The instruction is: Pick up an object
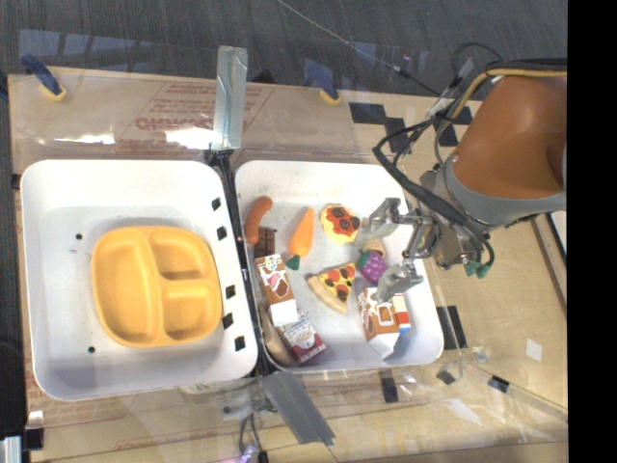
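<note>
Since the gripper (390,249) hangs over the right side of the right bin (318,174) with its two fingers spread wide and nothing between them, the likeliest target is the small purple grape bunch (372,265) lying between the fingertips' reach, just beside the pizza slice (332,286). By its look it is a light, hollow plastic toy: stiff enough not to crush, but knobbly and glossy, so it may squirm out of a pinch. My judgement is that the best hold is across its narrower middle, with the fingers coming straight down on either side.

Room is tight. A small milk carton (383,316) lies just below the grapes, and a round mini pizza (339,222) sits just above, so wide fingers could land on a neighbour instead of the bin floor. Further left lie an orange carrot (302,232), a reddish sausage (256,219), a carton (277,291) and a dark-red packet (302,340) near the divider.

That bin's floor is smooth white plastic, shallow-walled; toys will slide on it if nudged. In the left bin (58,191), well apart, sits a yellow divided tray (154,285). Both bins rest on a bench (501,355) covered with clear sheeting, with cables (424,133) trailing from the arm's wrist.
</note>
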Robot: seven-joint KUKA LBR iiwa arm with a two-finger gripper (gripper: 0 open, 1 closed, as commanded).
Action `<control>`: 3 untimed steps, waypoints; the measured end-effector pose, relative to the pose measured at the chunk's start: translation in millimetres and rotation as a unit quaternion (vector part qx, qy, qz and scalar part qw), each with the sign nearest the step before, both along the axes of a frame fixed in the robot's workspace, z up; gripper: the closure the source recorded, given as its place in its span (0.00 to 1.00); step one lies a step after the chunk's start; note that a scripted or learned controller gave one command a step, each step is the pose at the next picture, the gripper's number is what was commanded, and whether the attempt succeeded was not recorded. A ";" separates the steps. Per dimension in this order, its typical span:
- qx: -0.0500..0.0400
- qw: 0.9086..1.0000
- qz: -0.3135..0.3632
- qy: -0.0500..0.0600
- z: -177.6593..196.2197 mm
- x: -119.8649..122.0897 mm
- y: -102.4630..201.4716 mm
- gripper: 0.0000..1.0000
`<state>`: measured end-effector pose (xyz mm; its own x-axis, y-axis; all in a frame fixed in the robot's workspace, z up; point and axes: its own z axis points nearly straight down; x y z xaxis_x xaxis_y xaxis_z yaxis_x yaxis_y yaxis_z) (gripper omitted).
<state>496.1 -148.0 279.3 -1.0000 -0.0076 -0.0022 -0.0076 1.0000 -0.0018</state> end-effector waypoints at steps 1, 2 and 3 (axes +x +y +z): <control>0.002 1.000 -0.028 0.007 -130.4 44.1 -1.6 0.00; 0.002 1.000 0.009 0.003 -187.2 99.5 22.7 0.00; 0.000 1.000 0.013 -0.001 -173.4 102.6 24.0 1.00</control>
